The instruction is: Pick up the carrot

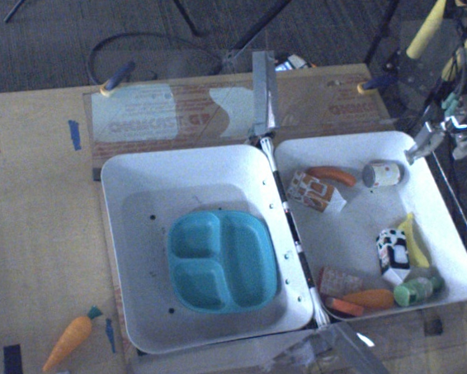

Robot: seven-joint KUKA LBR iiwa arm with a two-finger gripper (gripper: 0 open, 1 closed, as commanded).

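Observation:
An orange carrot [66, 342] with a green top lies on the wooden bench, left of the left bin's near corner. Another orange, carrot-like piece [371, 299] lies along the near wall of the right bin [447, 226], between a small red piece [344, 306] and a green bottle [417, 290]. My gripper [428, 142] appears as grey and white parts at the right edge, over the right bin's far right corner. It is far from both orange pieces, and nothing shows in it.
A blue divided plate [222, 259] sits in the left bin [127, 201]. The right bin also holds a snack carton [311, 190], an orange-red sausage [332, 176], a can [382, 175], a black-and-white carton [393, 249], a banana [415, 242] and a packet [338, 280].

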